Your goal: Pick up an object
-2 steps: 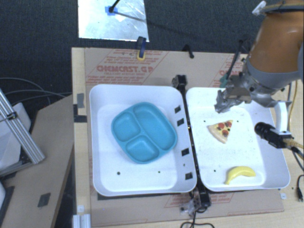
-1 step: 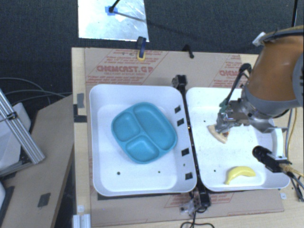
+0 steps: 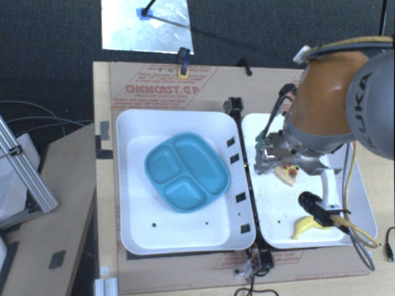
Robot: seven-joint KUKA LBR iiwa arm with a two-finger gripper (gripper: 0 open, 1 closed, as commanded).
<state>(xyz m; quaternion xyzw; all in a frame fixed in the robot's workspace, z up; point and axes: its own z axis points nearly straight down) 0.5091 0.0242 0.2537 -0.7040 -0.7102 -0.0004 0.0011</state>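
Where 2 bins [image 3: 185, 119] lie: 1 plate [image 3: 186, 171], 1 banana [image 3: 305, 227].

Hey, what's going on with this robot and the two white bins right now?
A grey and orange robot arm is reaching into the right bin, its gripper low beside a small pale object. A yellow banana lies nearer that bin's front edge. The left bin holds a blue divided plate, untouched. Nothing looks lifted yet, so the pick seems to be underway.
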